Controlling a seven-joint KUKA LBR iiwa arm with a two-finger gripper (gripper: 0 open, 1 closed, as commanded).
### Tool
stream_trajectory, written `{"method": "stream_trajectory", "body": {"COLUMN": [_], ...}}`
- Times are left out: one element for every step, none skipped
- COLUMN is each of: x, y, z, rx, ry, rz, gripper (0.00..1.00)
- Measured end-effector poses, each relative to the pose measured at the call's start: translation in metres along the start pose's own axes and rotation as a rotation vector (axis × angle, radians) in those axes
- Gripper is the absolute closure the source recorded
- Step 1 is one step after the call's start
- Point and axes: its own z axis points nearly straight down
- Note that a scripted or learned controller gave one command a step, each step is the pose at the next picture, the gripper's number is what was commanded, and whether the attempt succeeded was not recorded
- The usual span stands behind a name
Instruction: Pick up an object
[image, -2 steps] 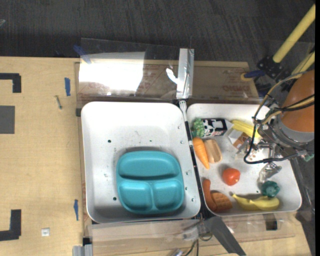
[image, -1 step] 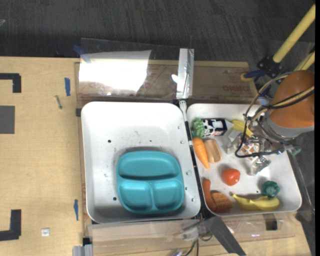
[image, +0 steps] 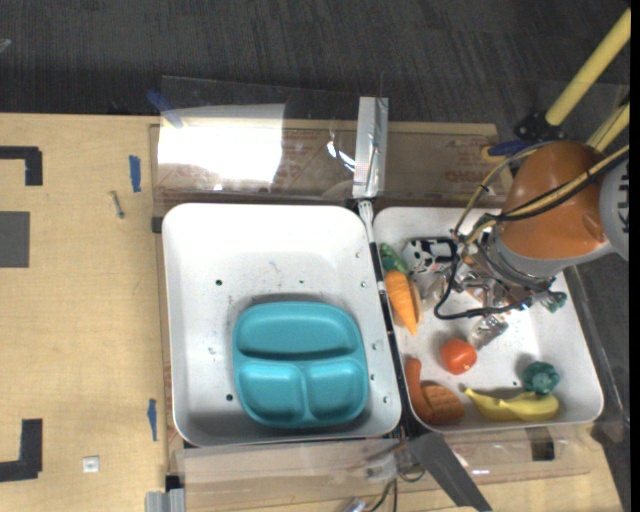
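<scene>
The right bin (image: 580, 345) holds several toy foods: a carrot (image: 401, 297) by its left wall, a red tomato (image: 459, 356) in the middle, a yellow banana (image: 512, 404) near the front, a teal piece (image: 541, 377) at the right, an orange-brown piece (image: 432, 398) at the front left, and a black-and-white item (image: 425, 251) at the back. My gripper (image: 487, 318) hangs over the bin's middle, just up and right of the tomato, under the orange wrist band (image: 548, 200). Nothing shows between its fingers.
The left bin (image: 200, 250) holds a teal divided tray (image: 298, 363). A clear plastic sheet (image: 260, 150) lies behind the bins. A metal divider (image: 369, 150) stands at the back between the two bins. Cables (image: 470, 290) dangle from the wrist. Wooden bench spreads to the left.
</scene>
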Motion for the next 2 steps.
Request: {"method": "stream_trajectory", "body": {"x": [-0.005, -0.039], "y": [-0.001, -0.001], "z": [-0.014, -0.125], "rx": [0.006, 0.004], "ry": [-0.013, -0.004], "rz": [-0.001, 0.012], "gripper": [1.0, 1.0]}}
